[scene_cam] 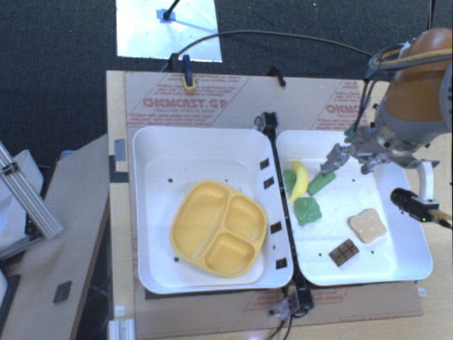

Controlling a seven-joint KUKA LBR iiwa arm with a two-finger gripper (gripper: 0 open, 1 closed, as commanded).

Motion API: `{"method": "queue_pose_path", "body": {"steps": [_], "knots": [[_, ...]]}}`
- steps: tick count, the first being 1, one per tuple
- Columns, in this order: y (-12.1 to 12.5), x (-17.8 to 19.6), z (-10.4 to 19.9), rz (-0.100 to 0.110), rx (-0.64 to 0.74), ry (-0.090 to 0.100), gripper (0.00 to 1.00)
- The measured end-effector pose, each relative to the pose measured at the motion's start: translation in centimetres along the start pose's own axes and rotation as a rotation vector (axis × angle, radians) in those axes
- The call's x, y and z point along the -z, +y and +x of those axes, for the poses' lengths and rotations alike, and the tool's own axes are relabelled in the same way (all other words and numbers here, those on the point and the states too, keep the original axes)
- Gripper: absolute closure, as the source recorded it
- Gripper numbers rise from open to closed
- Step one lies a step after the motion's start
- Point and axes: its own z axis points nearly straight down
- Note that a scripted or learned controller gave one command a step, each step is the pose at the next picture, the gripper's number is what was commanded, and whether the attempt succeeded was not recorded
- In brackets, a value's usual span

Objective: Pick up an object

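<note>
A clear sheet (212,101) under the bins carries red print reading "CHEMCAST GP", seen at the far left above the left bin. The same red print repeats at the far right (347,105), where it is partly hidden and harder to read.

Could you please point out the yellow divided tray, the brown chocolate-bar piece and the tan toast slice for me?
Yellow divided plastic tray (200,211): camera view, on its large upper-left compartment.
Brown chocolate-bar piece (344,253): camera view, on the middle of its top face.
Tan toast slice (367,225): camera view, on its centre.
</note>
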Motion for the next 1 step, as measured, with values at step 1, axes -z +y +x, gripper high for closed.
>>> {"method": "queue_pose_path", "body": {"steps": [1], "knots": [[0.22, 0.67, 0.01, -0.012, 0.002, -0.001, 0.0]]}}
